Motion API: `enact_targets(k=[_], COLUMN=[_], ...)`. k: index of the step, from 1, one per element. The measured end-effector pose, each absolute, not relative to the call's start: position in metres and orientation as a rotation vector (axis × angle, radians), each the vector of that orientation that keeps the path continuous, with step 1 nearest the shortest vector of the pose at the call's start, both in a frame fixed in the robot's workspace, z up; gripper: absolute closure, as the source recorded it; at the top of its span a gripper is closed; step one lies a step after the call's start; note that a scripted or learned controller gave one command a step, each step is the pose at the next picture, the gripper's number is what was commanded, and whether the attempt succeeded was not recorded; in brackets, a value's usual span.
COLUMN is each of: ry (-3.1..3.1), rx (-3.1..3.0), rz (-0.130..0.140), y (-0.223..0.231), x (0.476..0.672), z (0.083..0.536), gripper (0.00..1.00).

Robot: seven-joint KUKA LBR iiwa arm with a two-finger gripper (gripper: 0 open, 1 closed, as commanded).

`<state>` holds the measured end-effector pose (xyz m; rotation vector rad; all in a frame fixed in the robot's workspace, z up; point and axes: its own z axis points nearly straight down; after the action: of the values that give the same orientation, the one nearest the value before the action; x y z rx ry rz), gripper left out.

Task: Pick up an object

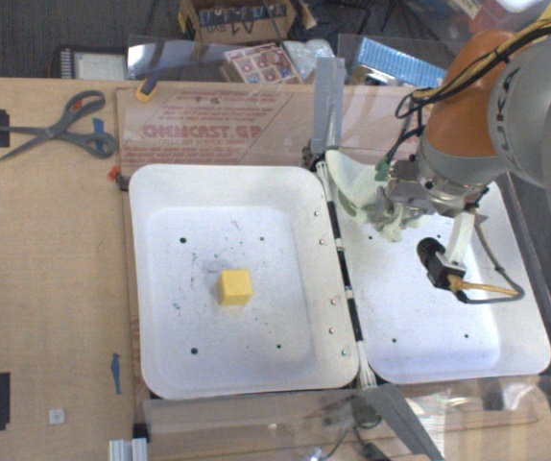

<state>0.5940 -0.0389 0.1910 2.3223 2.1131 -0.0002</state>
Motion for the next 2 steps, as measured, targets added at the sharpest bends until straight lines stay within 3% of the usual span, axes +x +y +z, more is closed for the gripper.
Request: enact_targets(k=[1, 2], ry=[2.006, 2.006], rx=[2.416, 2.412], rz=[0.0, 0.0], y=[-0.0734, -0.073], x=[0.611, 0.6114], z=[0.1847, 0.1947], gripper=[1.0, 1.0])
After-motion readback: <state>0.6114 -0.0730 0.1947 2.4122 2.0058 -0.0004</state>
